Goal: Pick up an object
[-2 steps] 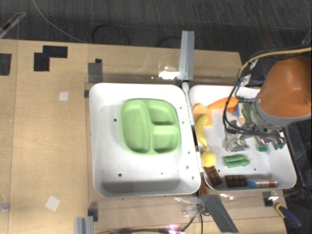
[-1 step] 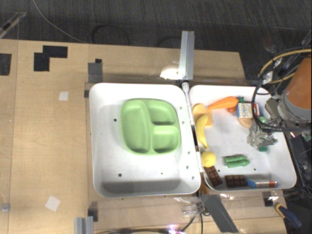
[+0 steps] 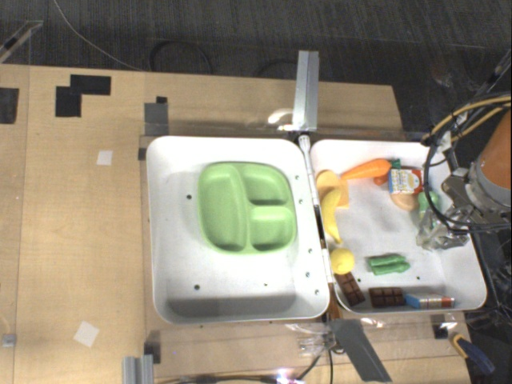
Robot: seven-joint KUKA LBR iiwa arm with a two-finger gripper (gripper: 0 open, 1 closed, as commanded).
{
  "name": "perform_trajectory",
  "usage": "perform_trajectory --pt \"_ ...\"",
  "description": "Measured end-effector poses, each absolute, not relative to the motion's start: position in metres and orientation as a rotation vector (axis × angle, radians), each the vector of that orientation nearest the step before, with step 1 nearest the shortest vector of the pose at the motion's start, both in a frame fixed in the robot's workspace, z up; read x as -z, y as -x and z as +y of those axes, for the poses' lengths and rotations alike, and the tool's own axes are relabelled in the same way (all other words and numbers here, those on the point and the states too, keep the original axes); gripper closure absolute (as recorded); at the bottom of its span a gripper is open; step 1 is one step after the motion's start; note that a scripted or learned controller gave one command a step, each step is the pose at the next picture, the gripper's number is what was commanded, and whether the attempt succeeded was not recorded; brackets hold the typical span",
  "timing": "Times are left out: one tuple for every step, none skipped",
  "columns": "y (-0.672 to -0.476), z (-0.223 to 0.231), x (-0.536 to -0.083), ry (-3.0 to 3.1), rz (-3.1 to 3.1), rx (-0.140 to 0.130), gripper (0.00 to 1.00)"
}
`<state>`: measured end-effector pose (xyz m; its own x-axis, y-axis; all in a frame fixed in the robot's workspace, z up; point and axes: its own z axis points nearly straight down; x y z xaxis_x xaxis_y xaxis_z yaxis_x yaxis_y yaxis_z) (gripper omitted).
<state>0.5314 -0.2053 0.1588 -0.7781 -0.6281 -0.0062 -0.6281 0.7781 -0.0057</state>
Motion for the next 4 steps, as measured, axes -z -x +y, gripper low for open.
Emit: perform_trajectory --pt "-0.528 -0.204 -0.162 1.427 2.790 0.006 1.00" --pt "-0.610 -0.204 -0.215 2.067 2.353 0.011 1.00" --pt "-0.609 -0.204 -0.214 2.066 2.355 0.009 0.00" --pt "-0.567 -0.205 -0.096 2.249 2.184 0.008 0.00"
